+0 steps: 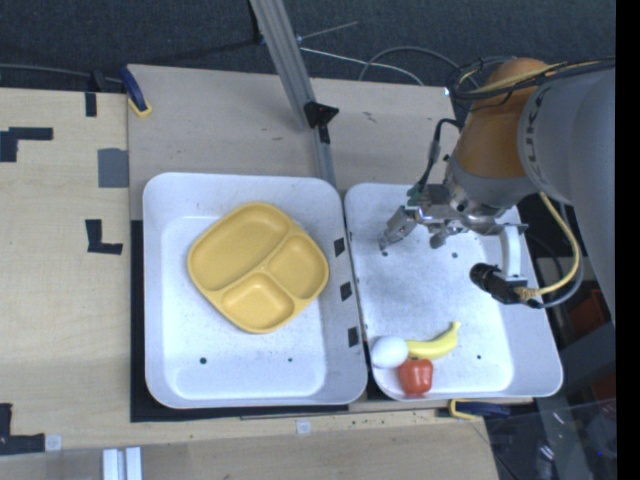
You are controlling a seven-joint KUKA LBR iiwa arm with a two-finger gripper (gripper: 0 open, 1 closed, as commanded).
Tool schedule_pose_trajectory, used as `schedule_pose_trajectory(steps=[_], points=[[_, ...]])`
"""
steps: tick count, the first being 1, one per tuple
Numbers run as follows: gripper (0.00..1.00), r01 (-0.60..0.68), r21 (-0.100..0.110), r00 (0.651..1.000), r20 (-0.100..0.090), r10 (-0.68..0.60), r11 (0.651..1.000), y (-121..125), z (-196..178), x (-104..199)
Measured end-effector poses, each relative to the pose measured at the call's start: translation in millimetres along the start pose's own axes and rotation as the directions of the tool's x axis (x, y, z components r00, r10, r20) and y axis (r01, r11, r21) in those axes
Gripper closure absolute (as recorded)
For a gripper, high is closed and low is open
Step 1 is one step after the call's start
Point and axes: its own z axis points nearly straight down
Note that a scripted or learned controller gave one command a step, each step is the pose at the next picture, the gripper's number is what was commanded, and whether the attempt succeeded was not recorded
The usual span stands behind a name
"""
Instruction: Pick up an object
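Note:
My gripper (414, 234) hangs over the far part of the right bin (520, 368), below the orange band of the arm (495, 138). Its two fingers stand apart with nothing between them, so it is open. At the near left corner of that bin lie three small things close together: a white egg-shaped ball (389, 350), a yellow banana (436, 343) and a red pepper-like toy (416, 375). They are well in front of the gripper, apart from it.
The left bin (170, 368) holds a yellow divided plate (258, 266). A slanted metal pole (285, 53) comes down to the bench behind the bins. Black cables (510, 286) run along the arm over the right bin's right side.

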Motion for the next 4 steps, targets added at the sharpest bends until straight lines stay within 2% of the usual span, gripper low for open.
schedule_pose_trajectory(steps=[1, 2, 3, 4], points=[[0.00, -0.001, 0.000, 1.000, 0.000, 0.001, 1.000, -9, 51, -6], [1.00, 0.002, -0.004, 1.000, -0.001, -0.002, 1.000, -8, 38, -4], [1.00, -0.001, -0.010, 1.000, 0.000, 0.001, 1.000, -7, -5, -8], [1.00, 0.000, -0.013, 1.000, 0.000, 0.000, 1.000, -1, -66, -11]])
